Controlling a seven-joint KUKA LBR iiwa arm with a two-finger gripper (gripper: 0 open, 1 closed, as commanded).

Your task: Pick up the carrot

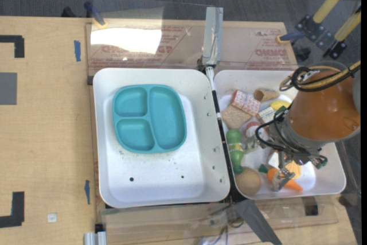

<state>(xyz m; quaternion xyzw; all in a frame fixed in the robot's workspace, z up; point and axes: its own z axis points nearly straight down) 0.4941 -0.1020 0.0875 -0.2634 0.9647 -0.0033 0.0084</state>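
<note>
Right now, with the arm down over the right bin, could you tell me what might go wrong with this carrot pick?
1. The carrot lies close to the bin's near wall, so the gripper may get a poor hold on it or knock the wall.
2. Other toy food crowds it: a brown egg-shaped piece and a green piece nearby could be nudged or caught instead.

The left bin (pixel 109 140) leaves open floor around the teal tray (pixel 150 117), widest toward 6 o'clock. In the right bin (pixel 338 178), food crowds the carrot (pixel 289 181) from 9 through 12 o'clock; the potato (pixel 248 182) sits at 9.
</note>
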